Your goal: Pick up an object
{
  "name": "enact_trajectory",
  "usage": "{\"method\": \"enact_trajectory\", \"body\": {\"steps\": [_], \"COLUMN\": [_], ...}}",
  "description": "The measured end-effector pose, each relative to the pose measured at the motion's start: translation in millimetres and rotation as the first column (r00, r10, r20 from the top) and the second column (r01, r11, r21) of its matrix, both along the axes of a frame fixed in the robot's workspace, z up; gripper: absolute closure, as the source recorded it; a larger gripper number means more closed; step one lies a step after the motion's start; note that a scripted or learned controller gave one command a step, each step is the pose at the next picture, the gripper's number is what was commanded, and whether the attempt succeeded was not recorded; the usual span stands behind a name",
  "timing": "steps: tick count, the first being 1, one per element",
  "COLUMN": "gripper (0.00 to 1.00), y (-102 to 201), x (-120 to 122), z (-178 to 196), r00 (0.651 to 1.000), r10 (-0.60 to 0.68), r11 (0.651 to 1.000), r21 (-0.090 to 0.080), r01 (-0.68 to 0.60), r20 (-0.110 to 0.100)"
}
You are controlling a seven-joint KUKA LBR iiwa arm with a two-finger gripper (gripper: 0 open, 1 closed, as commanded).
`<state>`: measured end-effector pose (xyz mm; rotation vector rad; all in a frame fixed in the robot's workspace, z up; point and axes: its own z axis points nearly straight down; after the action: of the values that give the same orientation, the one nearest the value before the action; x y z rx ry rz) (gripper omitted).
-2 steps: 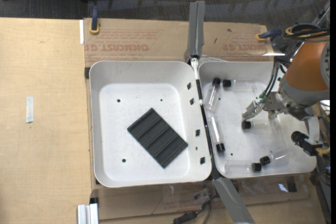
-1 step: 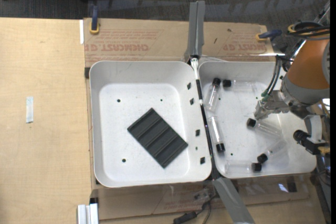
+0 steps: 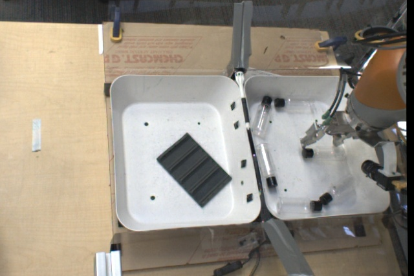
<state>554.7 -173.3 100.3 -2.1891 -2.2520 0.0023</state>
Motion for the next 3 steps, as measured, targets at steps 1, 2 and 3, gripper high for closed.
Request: {"method": "enact_trajectory", "body": {"steps": [1, 2, 3], "gripper": [1.00, 0.00, 0.00], "y": [-0.9, -0.8, 21.4], "x": [-0.2, -0.2, 11.9], "z": [8.9, 8.8, -9.2], "r00": [1.000, 1.000, 1.000], "r10": [-0.002, -0.002, 0.004], "r11": [1.000, 1.000, 1.000], "r21": [0.000, -0.001, 0.001], "r01": [0.002, 0.002, -0.004], "r20": [0.000, 0.000, 0.000]}}
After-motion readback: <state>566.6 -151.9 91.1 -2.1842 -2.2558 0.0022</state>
